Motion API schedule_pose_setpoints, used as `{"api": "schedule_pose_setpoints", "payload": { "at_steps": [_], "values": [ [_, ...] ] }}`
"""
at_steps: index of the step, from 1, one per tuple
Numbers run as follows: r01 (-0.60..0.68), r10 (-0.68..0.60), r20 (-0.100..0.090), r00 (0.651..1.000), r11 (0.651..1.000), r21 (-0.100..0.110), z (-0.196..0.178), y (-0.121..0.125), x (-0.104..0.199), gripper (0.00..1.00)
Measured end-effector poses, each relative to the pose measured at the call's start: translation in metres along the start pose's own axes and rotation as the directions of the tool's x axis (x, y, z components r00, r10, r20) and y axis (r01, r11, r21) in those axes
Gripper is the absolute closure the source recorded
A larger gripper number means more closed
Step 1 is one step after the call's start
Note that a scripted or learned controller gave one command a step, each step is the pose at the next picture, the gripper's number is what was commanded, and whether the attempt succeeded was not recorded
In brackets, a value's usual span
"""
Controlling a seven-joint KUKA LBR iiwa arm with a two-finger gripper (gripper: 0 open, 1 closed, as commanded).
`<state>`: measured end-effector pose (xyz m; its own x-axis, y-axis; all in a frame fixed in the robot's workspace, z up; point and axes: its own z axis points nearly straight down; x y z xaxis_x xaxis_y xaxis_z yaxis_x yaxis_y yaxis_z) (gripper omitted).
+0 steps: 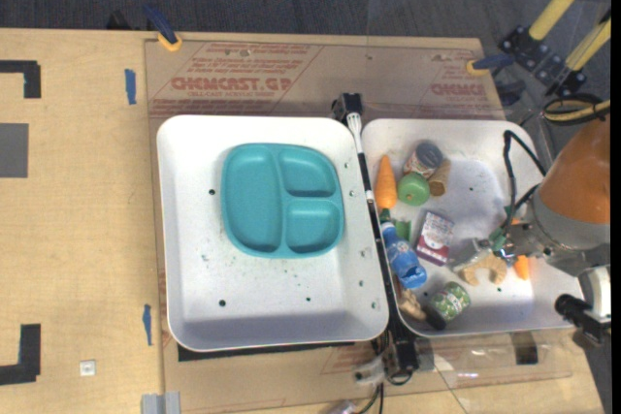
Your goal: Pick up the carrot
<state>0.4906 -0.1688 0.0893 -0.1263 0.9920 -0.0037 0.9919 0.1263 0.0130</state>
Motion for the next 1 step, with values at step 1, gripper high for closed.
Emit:
{"api": "schedule_pose_setpoints", "payload": {
  "at_steps": [1],
  "values": [
    [0.003,-0.003,0.003,1.000,1.000,-0.005,-0.0106,0.0022,-0.0004,1.00]
  ]
}}
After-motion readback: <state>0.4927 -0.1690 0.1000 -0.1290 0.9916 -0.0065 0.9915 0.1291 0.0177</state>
